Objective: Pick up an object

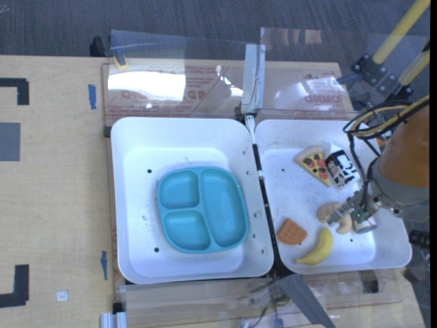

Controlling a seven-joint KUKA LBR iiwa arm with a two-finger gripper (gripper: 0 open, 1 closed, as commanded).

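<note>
- Gripper (351, 214) sits low in right bin (389, 251), over a tan round obj (329, 212); can't tell its state.
- You've got banana (316, 247) just near-left of it: prob. light, smooth plastic, may slip; grab mid-body across the curve.
</note>
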